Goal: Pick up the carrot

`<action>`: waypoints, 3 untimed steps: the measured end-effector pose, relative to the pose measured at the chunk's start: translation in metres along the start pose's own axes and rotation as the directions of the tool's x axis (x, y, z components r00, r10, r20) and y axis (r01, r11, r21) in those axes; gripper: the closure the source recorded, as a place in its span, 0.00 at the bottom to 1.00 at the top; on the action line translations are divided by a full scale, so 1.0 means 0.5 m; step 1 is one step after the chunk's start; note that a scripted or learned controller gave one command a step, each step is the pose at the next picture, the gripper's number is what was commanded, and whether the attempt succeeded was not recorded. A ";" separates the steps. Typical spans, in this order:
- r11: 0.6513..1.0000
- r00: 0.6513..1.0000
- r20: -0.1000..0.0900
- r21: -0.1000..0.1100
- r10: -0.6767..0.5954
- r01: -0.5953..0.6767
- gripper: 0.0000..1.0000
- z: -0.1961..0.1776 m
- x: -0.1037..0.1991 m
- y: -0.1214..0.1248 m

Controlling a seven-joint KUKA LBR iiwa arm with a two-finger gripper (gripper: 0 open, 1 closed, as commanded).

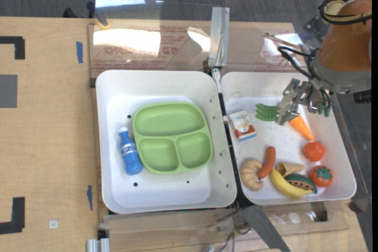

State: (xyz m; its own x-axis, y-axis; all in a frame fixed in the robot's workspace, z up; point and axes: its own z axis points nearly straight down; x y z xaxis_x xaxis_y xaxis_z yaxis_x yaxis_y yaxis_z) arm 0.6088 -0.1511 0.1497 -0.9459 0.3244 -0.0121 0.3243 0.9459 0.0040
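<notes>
Fingers [286, 110] of the grey two-finger gripper [302, 110] spread fairly wide, with nothing clamped between them. Hovers low at the upper right of the frame, over the far part of the right white bin [345, 186]. Just below it, the orange cone-shaped toy carrot [302, 126], lying flat and slanted, blunt end close to the left fingertip, point aimed at the round red tomato [313, 150]; cannot tell whether touching.

Likely trouble: closing on only the blunt end and squeezing the tapered, probably slick plastic out sideways, or nudging it into the tomato. Could also snag the green leafy toy [267, 111] just to the left, or strike the bin floor if lowered too far.

Writing: small white-and-red carton [242, 125] near the bin's left wall, print too small to read. Reddish lettering on the brown cardboard sheet [127, 44] along the top, washed out by glare, unreadable.
</notes>
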 end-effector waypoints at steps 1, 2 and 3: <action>0.988 0.988 0.007 0.002 0.155 -0.155 1.00 0.113 0.164 -0.123; 0.999 0.999 0.005 0.001 0.034 -0.034 1.00 0.118 -0.029 0.012; 0.813 0.813 0.001 0.003 -0.582 0.582 1.00 0.117 -0.025 -0.081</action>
State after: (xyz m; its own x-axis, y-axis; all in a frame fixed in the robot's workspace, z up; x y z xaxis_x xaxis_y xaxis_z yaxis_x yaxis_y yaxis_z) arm 0.6082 -0.1935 0.0912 -0.9578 -0.2871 -0.0128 -0.2870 0.9579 -0.0066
